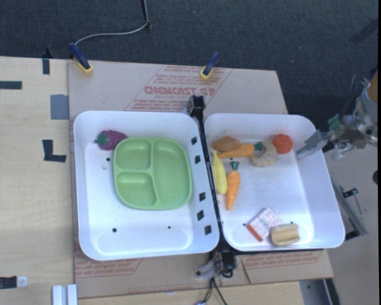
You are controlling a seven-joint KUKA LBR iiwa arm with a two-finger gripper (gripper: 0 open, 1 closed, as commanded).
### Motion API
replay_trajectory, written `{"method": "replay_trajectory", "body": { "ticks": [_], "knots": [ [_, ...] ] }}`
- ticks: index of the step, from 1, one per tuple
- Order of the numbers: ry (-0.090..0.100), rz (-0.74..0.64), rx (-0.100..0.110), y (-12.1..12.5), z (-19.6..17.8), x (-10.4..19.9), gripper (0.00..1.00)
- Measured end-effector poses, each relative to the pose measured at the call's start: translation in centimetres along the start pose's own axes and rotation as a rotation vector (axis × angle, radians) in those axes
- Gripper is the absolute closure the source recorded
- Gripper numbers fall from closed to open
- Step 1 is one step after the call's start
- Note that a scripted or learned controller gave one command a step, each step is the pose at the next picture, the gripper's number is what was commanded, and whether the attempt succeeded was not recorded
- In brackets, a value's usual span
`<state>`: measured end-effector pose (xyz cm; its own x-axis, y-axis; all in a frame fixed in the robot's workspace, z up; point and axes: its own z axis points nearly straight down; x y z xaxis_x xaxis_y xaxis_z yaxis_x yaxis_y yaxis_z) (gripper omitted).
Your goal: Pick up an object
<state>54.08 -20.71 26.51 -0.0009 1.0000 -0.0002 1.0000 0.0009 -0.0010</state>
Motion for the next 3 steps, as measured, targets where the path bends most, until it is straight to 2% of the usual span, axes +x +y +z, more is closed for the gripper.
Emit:
{"method": "replay_trajectory", "body": {
  "ticks": [1, 2, 3],
  "knots": [
    [0.0, 0.0, 0.002, 5.6, 9.5, -1.6, 0.0],
    [-0.003, -0.001, -0.006, 9.9, 17.8, -1.0, 0.0],
    [0.001, -0.002, 0.0, 11.6, 17.8, -1.5, 0.0]
  ]
}}
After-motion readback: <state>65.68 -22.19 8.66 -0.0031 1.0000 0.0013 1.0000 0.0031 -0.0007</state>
